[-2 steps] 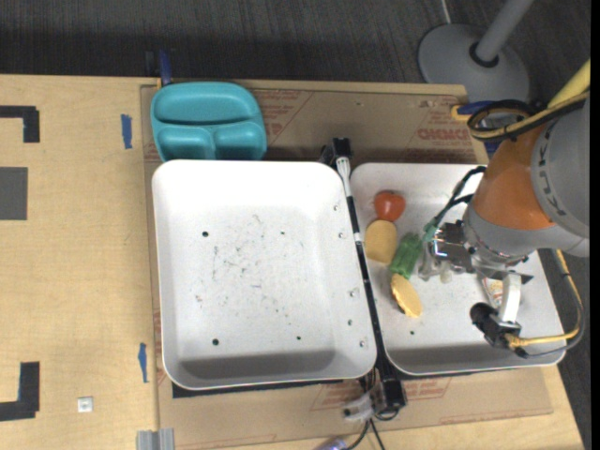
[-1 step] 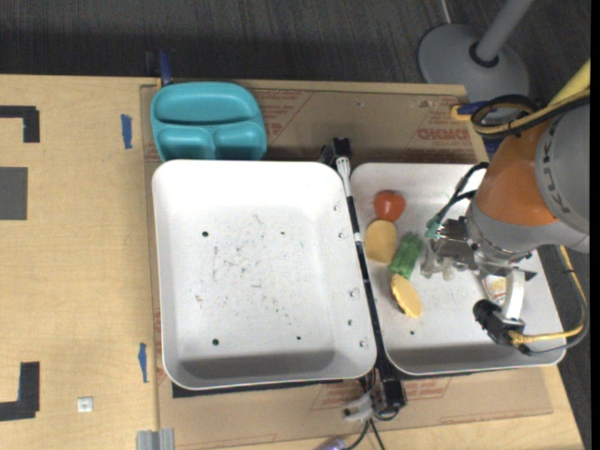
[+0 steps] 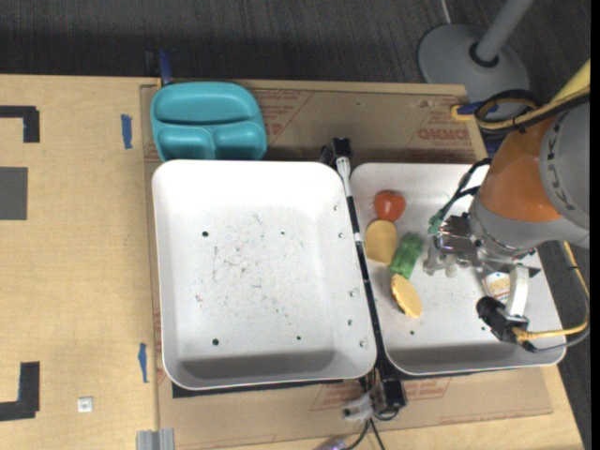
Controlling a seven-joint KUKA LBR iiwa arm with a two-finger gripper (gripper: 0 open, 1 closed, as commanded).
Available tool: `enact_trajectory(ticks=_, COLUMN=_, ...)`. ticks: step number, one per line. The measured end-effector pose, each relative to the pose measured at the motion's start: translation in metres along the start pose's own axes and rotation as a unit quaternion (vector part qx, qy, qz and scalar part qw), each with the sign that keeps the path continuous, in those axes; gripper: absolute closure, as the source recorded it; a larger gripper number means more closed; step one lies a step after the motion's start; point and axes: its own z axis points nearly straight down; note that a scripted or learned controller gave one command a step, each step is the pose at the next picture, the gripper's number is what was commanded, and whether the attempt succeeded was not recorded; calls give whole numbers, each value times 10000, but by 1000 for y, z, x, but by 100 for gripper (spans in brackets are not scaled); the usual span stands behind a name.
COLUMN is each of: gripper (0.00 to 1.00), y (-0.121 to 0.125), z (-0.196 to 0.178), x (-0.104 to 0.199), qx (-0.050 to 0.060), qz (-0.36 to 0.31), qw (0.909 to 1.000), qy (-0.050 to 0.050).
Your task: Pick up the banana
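Bins sit side by side on the cardboard-covered bench, two shallow white ones divided by a black strip. In the left bin I see nothing but faint scuff marks and a few dark dots on its floor. In the right bin a small cluster of toy food lies toward its left side: a red tomato at the top, a yellow rounded fruit just below it and close to the divider, a green vegetable piece lying at a slant just beside that fruit, and the banana, a short yellow piece, lying flat on the bin floor at the lower end of the green piece, seemingly touching it. Behind the left bin a teal divided tray rests on the bench, its compartments facing up. Over the right half of the right bin hangs the arm, grey with its orange band, reaching in from the right with cables looping around the wrist. Its gripper sits low over the bin floor, to the right of the food cluster and apart from the banana; whether it is released or clenched I cannot tell from where I stand, and nothing shows grasped in it.
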Motion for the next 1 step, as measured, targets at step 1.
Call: enact_trajectory(ticks=1, gripper=100, y=0, z=-10, x=0, qx=-7, qz=-6, qw=10000, qy=-5)
